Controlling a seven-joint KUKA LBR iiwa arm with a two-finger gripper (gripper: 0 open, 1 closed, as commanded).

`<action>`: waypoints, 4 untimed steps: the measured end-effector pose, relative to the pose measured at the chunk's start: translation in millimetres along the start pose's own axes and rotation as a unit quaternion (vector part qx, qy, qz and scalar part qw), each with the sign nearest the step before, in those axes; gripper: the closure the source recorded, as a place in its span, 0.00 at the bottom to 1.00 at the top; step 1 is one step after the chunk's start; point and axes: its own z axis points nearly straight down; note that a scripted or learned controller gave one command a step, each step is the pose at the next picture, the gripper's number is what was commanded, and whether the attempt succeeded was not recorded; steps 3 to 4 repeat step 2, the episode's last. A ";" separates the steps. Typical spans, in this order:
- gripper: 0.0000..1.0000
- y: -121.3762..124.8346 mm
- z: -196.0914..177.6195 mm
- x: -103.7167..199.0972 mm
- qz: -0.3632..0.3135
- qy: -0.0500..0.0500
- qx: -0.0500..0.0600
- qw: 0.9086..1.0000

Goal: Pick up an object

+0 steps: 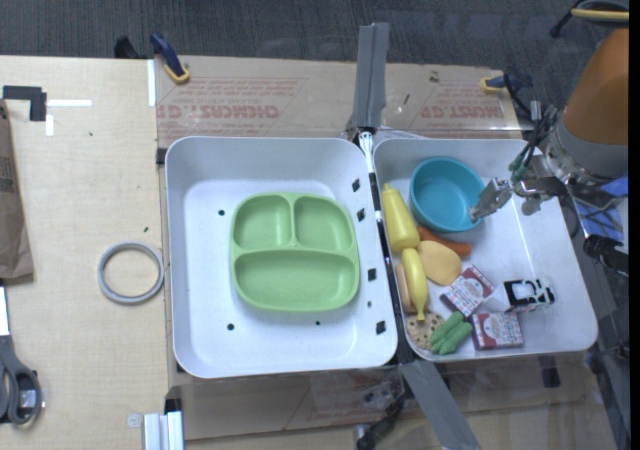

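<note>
Left white plastic bin [190, 268] holds a green three-compartment plate [295, 251]. Right white bin [560, 313], touching it, holds the rest. Round blue bowl [447, 193] sits at its far side. Gripper [497, 196] hovers at the bowl's right rim, grasping nothing; finger spread: cannot tell. Yellow banana [399, 220] lies left of the bowl; small black-and-white toy car [528, 293] lies nearer, right of the bowl.

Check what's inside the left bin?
The left bin holds one green divided plate, lying flat near the middle, its three compartments bare. Small dark holes dot the bin floor around it. Whatever sits under the plate is covered.
</note>
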 end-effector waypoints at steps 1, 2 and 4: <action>0.00 15.0 111.7 30.1 0.174 0.000 0.000 0.985; 0.00 -26.8 82.8 18.0 0.169 0.000 -0.001 0.986; 0.00 -26.8 82.8 18.0 0.169 0.000 -0.001 0.986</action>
